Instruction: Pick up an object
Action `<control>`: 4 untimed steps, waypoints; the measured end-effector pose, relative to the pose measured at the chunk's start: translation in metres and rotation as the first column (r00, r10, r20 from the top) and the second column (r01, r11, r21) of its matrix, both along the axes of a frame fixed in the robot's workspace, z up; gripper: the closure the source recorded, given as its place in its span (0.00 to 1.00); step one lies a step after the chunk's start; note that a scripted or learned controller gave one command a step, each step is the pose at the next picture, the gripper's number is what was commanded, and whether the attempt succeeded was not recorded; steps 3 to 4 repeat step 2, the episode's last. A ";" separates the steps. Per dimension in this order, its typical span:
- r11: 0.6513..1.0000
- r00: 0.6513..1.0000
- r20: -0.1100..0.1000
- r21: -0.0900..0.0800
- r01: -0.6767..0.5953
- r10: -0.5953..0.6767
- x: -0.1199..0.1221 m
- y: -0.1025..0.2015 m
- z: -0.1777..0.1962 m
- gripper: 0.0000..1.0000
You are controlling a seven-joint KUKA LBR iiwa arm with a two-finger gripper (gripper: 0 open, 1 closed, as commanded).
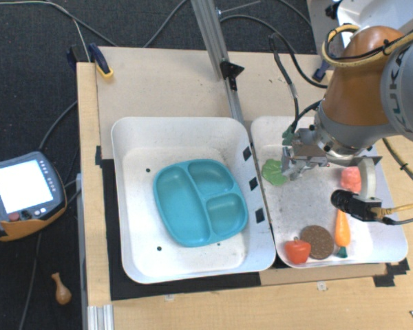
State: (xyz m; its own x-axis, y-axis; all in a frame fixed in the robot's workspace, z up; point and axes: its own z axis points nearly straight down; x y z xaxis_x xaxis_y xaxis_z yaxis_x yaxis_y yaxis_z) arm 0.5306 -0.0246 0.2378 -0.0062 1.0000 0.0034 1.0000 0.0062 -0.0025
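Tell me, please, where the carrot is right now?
The carrot lies in the right bin, near its front edge, beside the brown disc.

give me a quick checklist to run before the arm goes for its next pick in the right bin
1. Gripper over the right bin: ok, it sits near the bin's left wall.
2. Target near the fingers: ok, a green object lies right beside the gripper.
3. Object held between the fingers: cannot tell.
4. Other items apart from the target: ok, the pink object, carrot, brown disc and red object lie farther right and nearer the front.
5. Blue tray out of the way: ok, it is in the left bin.
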 end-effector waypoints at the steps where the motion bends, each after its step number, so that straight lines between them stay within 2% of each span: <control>1: 1.000 1.000 0.003 -0.001 0.000 0.000 0.020 0.053 -0.011 1.00; 2: 1.000 1.000 0.002 0.000 -0.001 0.001 0.022 0.109 -0.012 1.00; 4: 1.000 1.000 0.002 0.000 -0.001 0.001 0.022 0.109 -0.012 1.00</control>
